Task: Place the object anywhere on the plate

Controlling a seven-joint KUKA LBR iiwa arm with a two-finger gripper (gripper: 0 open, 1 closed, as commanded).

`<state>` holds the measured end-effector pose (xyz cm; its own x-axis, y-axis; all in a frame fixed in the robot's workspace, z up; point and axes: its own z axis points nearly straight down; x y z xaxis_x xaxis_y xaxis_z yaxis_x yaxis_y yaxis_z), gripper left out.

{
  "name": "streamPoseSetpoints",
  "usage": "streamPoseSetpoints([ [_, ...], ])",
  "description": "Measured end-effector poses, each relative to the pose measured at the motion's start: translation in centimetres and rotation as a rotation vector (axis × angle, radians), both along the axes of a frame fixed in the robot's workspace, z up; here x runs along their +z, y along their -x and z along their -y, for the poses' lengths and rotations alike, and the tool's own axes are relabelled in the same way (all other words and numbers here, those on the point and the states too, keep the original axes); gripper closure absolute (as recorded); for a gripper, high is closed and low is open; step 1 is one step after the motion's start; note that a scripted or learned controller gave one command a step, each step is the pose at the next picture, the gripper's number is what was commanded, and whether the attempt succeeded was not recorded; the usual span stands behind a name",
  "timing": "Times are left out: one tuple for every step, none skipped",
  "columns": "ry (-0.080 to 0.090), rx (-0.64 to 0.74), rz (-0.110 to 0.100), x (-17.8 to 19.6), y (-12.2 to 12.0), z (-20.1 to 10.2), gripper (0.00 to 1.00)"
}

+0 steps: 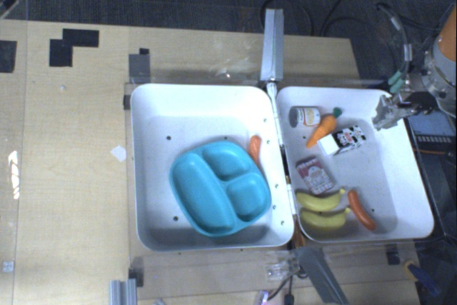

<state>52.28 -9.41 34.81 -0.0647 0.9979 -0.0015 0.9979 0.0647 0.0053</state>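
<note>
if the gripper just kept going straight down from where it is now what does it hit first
Probably bare bin floor. The gripper hangs at the far right corner of the right bin. The nearest item, the black and white box, lies to its left, apparently off that line, though depth is hard to judge here.

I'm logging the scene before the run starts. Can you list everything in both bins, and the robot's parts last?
Divided plate: 1, blue, left bin.
Small sausage: 1, orange, left bin, by plate's far right edge.
Jar: 1, tan label, right bin, far left.
Carrot: 1, orange, beside jar.
Small box: 1, white and black, right of carrot.
Packet: 1, reddish, centre.
Bananas: 2, yellow, near edge.
Sausage: 1, orange-red, beside bananas.
Pincer: 1, grey, over right bin's far right corner.
</note>
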Motion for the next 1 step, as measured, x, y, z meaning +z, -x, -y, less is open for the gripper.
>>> streamPoseSetpoints([
  [-0.001,-0.274,0.004,4.17,1.52,-0.71,1.0],
])
